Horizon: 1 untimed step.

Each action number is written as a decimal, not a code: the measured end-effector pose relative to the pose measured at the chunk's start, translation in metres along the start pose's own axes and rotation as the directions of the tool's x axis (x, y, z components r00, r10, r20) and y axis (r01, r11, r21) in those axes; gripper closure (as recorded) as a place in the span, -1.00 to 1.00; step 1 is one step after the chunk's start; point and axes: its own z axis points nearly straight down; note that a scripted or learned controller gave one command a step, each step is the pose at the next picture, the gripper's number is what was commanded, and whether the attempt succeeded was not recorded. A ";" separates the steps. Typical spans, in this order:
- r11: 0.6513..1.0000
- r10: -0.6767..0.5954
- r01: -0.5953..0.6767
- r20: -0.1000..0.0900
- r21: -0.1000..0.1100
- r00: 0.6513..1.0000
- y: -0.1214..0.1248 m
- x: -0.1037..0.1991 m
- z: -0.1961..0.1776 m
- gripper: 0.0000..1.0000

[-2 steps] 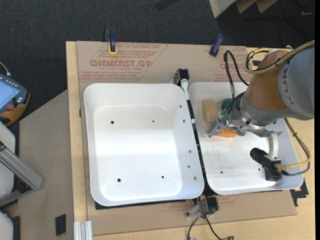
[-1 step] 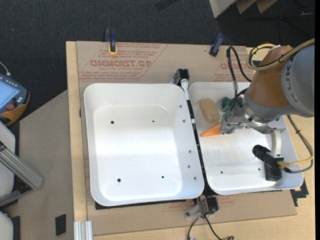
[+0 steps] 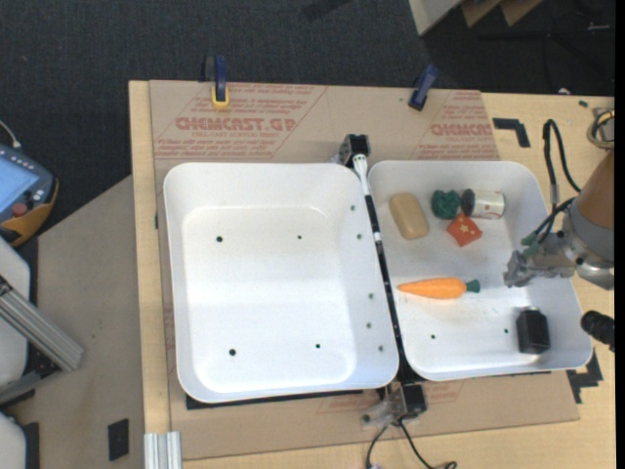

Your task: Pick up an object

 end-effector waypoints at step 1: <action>1.000 -0.019 0.019 -0.004 -0.011 1.000 0.054 0.073 -0.080 1.00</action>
